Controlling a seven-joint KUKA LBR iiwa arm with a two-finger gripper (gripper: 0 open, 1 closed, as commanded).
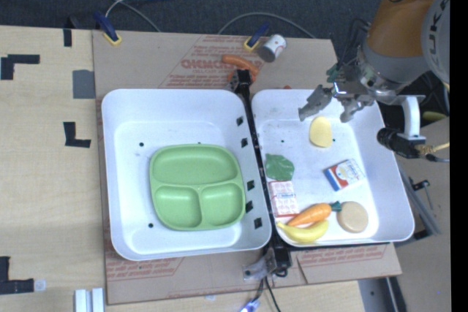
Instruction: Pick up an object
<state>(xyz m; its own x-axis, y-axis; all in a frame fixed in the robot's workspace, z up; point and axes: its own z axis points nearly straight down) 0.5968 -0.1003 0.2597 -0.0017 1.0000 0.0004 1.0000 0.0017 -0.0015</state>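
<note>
Left bin [117, 157]: one green three-compartment plate [196, 185], flat on the floor, toward 6 o'clock of centre. No writing on it.

Cardboard sheet [197, 62] under both bins carries red printing at 12 o'clock, mirrored or inverted and not legible. Blue-and-yellow clamps [108, 28] pin its far edge; a small grey cylinder [272, 47] lies beside the right-hand clamp.

Right bin [395, 179], contents left to right: dark green leaf-like piece [279, 167] by the 9 o'clock wall; a red-and-white printed packet [282, 196], text too small to read; a banana [306, 231] at 6 o'clock with a carrot [311, 214] lying across it; a pale yellow lemon-like piece [320, 132] near 12 o'clock; a small red, white and blue carton [344, 173], label unreadable; a tan round disc [354, 217] touching the carrot's green end.

Gripper [332, 110] hangs over the bin's 12 o'clock part, fingers spread wide, nothing between them; the lemon-like piece sits just below, at its 6 o'clock. The arm's upper part is cut off by the frame edge.
</note>
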